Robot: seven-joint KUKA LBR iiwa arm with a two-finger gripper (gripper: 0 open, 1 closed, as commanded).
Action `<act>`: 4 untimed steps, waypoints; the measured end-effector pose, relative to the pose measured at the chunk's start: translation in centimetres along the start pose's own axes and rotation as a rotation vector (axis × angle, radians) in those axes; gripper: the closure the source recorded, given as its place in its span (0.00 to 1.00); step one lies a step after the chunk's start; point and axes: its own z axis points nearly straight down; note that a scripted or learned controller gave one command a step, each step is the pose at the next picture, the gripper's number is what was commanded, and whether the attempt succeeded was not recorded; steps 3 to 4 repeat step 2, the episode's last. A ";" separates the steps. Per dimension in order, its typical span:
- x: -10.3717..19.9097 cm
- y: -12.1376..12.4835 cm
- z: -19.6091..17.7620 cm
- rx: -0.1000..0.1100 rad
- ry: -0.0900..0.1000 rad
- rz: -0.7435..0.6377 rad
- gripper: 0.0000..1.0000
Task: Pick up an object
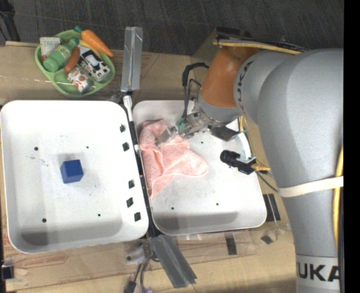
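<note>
We see the end effector [175,130] low over the pink cloth [168,157] at the right bin's [229,215] ten o'clock, mid-grasp; its grip we cannot tell, a lift would come next.

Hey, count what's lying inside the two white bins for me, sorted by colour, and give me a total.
Blue: 1, the blue cube in the left bin
Pink: 1, the pink cloth in the right bin
Total: 2
The hand is down at the cloth's upper edge.
</note>
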 end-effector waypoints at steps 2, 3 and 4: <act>3.3 -2.0 0.0 0.002 0.001 -0.063 0.00; 3.3 -2.0 0.0 0.002 0.001 -0.063 0.00; 3.3 -2.0 0.0 0.002 0.001 -0.063 0.00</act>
